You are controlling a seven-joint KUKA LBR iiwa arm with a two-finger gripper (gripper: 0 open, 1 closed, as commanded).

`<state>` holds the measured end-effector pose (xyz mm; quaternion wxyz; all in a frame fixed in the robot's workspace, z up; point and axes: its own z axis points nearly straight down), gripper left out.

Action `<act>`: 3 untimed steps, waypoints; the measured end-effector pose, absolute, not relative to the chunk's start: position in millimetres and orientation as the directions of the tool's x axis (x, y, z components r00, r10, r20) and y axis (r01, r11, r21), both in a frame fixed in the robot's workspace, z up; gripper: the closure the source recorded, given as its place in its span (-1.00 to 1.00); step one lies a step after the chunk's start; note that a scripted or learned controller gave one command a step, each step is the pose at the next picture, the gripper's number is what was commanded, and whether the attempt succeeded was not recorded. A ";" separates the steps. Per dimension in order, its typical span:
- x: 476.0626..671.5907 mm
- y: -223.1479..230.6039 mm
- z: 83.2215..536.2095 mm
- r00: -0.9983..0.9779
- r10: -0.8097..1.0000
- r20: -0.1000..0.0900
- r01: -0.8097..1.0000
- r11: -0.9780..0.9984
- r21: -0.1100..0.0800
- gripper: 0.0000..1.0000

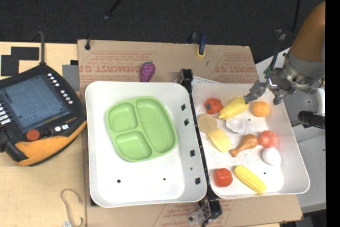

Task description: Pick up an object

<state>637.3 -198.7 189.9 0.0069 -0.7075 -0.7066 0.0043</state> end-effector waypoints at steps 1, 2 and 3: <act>640.4 -199.1 199.3 0.000 1.000 0.000 1.000 0.000 -0.001 -1.00; 639.1 -191.3 135.4 -0.006 1.000 0.002 1.000 0.006 -0.007 -1.00; 646.1 -190.0 124.7 -0.006 1.000 -0.002 1.000 0.006 0.019 -1.00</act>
